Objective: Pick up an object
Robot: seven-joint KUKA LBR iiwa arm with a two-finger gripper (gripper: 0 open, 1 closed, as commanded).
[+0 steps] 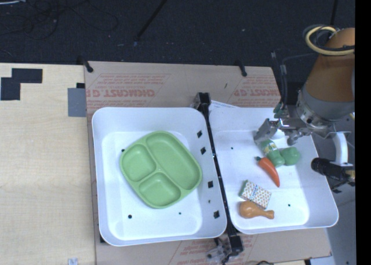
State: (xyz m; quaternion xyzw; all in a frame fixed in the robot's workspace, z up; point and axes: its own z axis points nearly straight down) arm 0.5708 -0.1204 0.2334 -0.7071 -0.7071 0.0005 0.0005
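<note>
- Gripper (277,136) hangs low over the right bin (324,211), toward its far side, with the grey arm (327,78) and its orange band reaching in from the right; whether it is spread or clenched cannot be told, as its metal parts blur together and nothing is plainly seen in its grasp.
- Just below the gripper lies a green toy vegetable (285,157), its upper left end partly hidden by the gripper's dark body, so contact between them cannot be judged.
- An orange carrot (269,171) lies touching the green vegetable's near side, slanting toward the bin's near right.
- Nearer still in the right bin sits a small patterned packet (256,193), with a tan drumstick (255,210) just beside it at the near edge.
- Left bin (110,211), beside the right bin, holds a green divided plate (160,169) lying flat near its middle.
- Black clip (203,101) at the far end of the seam between the bins is small and hard to make out.
- Arm's upper part is cut off by the frame's right edge.
</note>
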